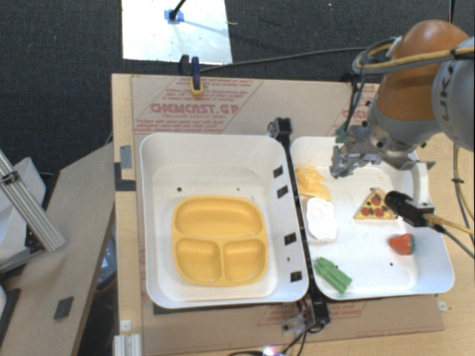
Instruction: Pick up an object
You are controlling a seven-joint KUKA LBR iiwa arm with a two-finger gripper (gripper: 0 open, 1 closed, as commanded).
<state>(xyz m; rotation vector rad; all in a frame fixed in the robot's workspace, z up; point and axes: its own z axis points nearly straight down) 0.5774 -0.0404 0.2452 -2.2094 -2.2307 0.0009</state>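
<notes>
Claw [346, 163] on the grey robot arm with the orange band [415, 73] hangs over the far left part of the right-hand shallow white plastic bin [438, 273]. From this slanted view it cannot be told whether the claw is wide or narrow, and nothing shows gripped in it. Closest to it is the pale yellow flat soft-looking piece [312, 183], which lies just beside the claw tip, to its left and toward the near side, close to the wall that the two bins share. Against that piece's near edge sits the white rounded lump [320, 219], their edges meeting or overlapping. To the right of the claw and nearer the front lies the triangular toy pizza slice with red dots [375, 206], flat on the bin floor and apart from the claw. Farther toward the near right is the small red rounded toy [401, 244], well apart from the claw. The green ridged block [332, 274] lies tilted by the near left corner of the same bin. The left-hand shallow white plastic bin [163, 162] holds the yellow three-compartment plastic tray [220, 239], lying flat near its middle. Both bins rest on the table [223, 102], a tan board with red lettering.
</notes>
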